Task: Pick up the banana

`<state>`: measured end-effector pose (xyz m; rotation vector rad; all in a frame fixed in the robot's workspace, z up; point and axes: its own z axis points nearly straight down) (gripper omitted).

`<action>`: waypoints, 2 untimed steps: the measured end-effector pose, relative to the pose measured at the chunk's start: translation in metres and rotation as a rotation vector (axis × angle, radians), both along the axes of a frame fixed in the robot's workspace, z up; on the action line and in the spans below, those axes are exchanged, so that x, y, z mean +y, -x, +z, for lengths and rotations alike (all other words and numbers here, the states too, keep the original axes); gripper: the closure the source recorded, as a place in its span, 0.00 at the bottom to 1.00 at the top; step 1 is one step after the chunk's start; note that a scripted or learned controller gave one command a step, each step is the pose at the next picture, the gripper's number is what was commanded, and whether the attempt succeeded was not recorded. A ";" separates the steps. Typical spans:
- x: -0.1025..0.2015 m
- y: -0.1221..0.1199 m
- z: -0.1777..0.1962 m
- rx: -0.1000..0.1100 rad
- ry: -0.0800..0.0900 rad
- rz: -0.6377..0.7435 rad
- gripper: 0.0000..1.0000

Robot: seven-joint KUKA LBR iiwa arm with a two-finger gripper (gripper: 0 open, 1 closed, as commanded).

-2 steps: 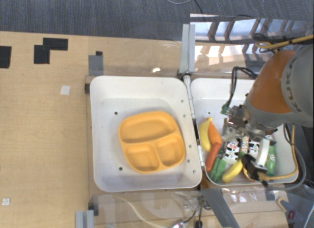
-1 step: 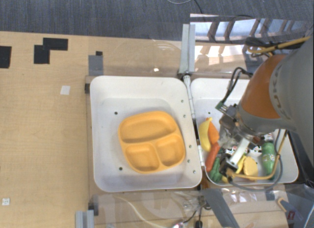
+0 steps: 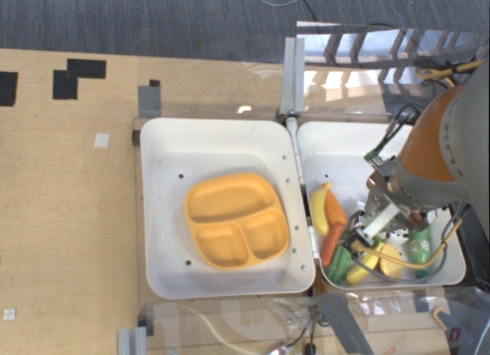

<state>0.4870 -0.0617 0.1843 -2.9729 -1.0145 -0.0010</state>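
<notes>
**Claw down among the toy food, banana off to its side**

The grey arm with its orange band reaches into the right-hand bin (image 3: 337, 147), and the claw (image 3: 367, 235) sits low in the heap of toy food at the near end. From where I stand I cannot tell whether it is spread or closed; wrist and cables cover the tip, and nothing can be seen pinched in it.

The banana (image 3: 320, 210) lies away from the claw, toward the divider between the two bins, running lengthwise along that wall. The carrot (image 3: 334, 223) lies touching it, between it and the claw. Just below the claw is what looks like a lemon (image 3: 390, 258), with a green piece (image 3: 418, 248) on the claw's far side. Well beyond the divider, the orange divided plate (image 3: 236, 219) rests in the left bin (image 3: 161, 216).

To do this step well, I judge the claw should lift clear of the clutter, shift toward the divider, and come down across the banana's narrow width at its middle. The risk is catching the carrot alongside or fouling the bin wall.
</notes>
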 end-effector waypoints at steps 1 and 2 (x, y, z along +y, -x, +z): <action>0.029 -0.016 -0.001 0.002 0.000 -0.449 1.00; -0.080 0.000 -0.026 0.003 -0.001 -0.449 1.00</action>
